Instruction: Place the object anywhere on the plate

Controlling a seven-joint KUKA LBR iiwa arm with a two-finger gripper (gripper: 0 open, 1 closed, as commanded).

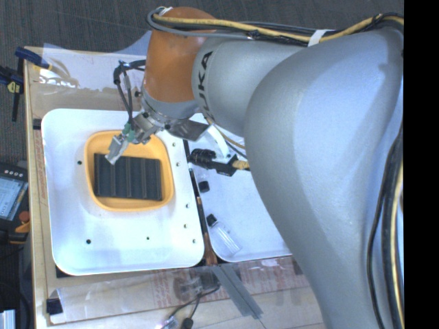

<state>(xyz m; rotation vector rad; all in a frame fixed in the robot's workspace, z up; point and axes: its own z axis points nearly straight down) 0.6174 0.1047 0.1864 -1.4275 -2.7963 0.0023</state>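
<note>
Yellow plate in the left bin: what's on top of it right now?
A dark ribbed rectangular object lies flat on the yellow plate. The gripper hangs over its upper left corner, covering whatever is directly beneath.

Dark carpet floor [82, 5] behind bench [137, 290]

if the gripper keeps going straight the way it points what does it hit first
Probably the yellow plate: the gripper points down and left at the dark ribbed object lying on the plate, near its upper left corner. Its height above them is unclear.
</note>
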